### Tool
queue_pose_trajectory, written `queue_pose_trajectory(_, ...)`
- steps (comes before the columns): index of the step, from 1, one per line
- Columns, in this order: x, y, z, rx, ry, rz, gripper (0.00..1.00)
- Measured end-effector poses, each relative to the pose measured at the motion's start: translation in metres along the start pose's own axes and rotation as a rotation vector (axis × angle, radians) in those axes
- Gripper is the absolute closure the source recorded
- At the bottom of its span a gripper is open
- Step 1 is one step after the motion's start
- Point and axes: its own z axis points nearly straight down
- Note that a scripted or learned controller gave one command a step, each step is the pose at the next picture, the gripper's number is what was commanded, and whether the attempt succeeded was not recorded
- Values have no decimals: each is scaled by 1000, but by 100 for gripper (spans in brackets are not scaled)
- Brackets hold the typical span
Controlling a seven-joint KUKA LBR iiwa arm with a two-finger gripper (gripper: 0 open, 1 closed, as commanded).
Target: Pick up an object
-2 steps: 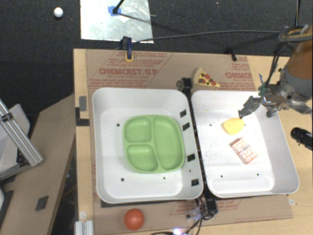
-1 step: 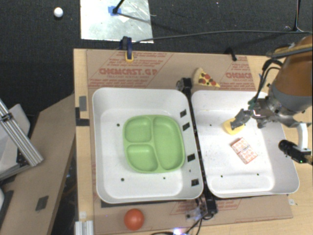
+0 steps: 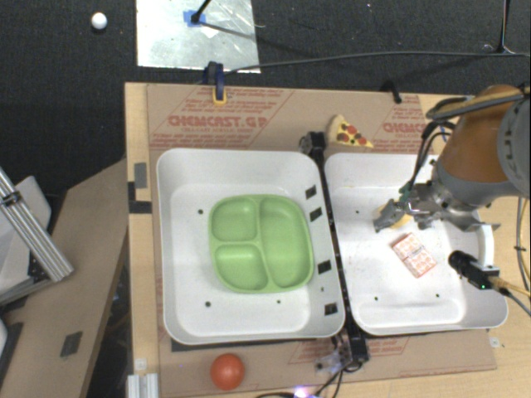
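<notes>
The gripper (image 3: pixel 397 214) hangs low over the right bin (image 3: pixel 365 305), near its 10 o'clock area; whether it is apart or together, I cannot tell. A yellowish object (image 3: pixel 387 219) sits right at its tip. A pink patterned packet (image 3: pixel 413 254) lies just beside, at 5 o'clock from it. The cardboard (image 3: pixel 241 110) reads "CHEMCAST GP". The left bin (image 3: pixel 178 305) holds a green divided tray (image 3: pixel 260 243)
</notes>
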Motion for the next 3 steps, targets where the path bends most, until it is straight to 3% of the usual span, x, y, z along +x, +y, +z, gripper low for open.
queue_pose_trajectory(1, 0, 2, 49, -9, -3, -1, 0)
queue_pose_trajectory(2, -1, 4, 35, -16, -5, -1, 100)
queue_pose_trajectory(3, 7, -1, -21, -9, -2, -3, 100)
